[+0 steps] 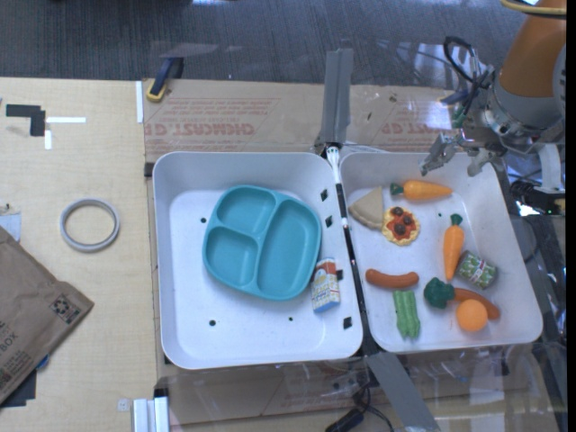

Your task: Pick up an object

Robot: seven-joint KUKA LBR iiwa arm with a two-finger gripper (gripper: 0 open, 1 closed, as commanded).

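Note:
My gripper (455, 160) hangs over the far right corner of the right bin (520, 268), with its fingers spread and nothing between them. Just below and left of it lies a horizontal carrot (425, 189). The same bin holds a bread slice (366, 210), a small pizza (400, 225), a second carrot (453, 247), a green can (477, 271), a sausage (391, 279), broccoli (438, 292), a green pod (407, 313) and an orange (471, 316). In the left bin (180, 304), a small bottle (326, 287) leans by a teal divided plate (261, 241).
A grey post (337, 97) rises at the far end of the wall between the bins. On the bench to the left lie a tape ring (90, 224) and a cardboard box (31, 318). A yellow and blue tool (163, 76) rests behind the left bin.

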